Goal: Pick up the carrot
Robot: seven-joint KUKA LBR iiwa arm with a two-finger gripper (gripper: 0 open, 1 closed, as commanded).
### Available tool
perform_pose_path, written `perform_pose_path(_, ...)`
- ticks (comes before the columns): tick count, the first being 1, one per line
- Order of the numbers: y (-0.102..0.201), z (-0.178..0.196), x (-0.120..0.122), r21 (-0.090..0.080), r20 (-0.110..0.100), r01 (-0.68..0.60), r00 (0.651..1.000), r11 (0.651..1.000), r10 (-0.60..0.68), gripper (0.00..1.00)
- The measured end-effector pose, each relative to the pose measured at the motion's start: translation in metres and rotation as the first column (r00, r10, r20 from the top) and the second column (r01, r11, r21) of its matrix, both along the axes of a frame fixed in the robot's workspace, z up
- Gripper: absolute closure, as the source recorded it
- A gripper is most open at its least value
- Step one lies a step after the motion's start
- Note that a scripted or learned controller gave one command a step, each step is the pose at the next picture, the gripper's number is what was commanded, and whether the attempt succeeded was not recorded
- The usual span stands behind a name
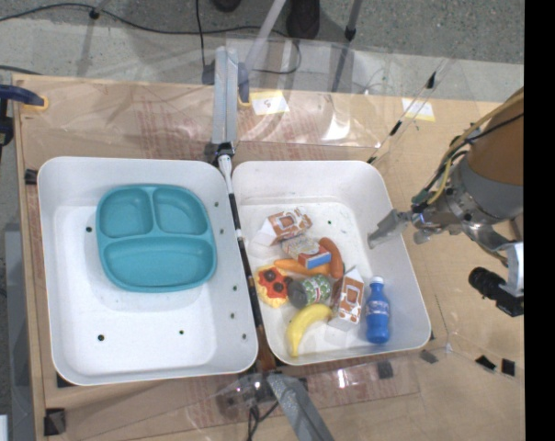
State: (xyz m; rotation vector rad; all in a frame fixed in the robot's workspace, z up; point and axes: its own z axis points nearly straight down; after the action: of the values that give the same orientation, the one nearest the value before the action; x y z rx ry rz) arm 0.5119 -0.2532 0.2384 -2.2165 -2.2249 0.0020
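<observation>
Nearest the camera, along the right bin's front edge, lie a yellow banana and a blue bottle, with a small juice carton between them. Just behind sits the crowd: a dark round can, a red-and-yellow toy, and there's the carrot, a slim orange shape lying crosswise near the bin's middle, touching a small box, with a red sausage just beyond. A snack carton lies further back. Tight quarters, so my read is the approach wants to come straight down over the carrot's free left end, fingers straddling its narrow width, clear of the box. Over in the left bin rests a teal divided plate. And the gripper? Hanging at the right bin's right edge, well apart from the carrot, touching nothing I can make out; whether it's spread or closed, I cannot tell.
</observation>
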Motion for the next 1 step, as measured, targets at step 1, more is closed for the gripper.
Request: perform_pose_path(1, 0.0542, -0.0485, -0.0023, 0.001, -0.002, 0.083, 0.997, 0.997, -0.083, 0.0)
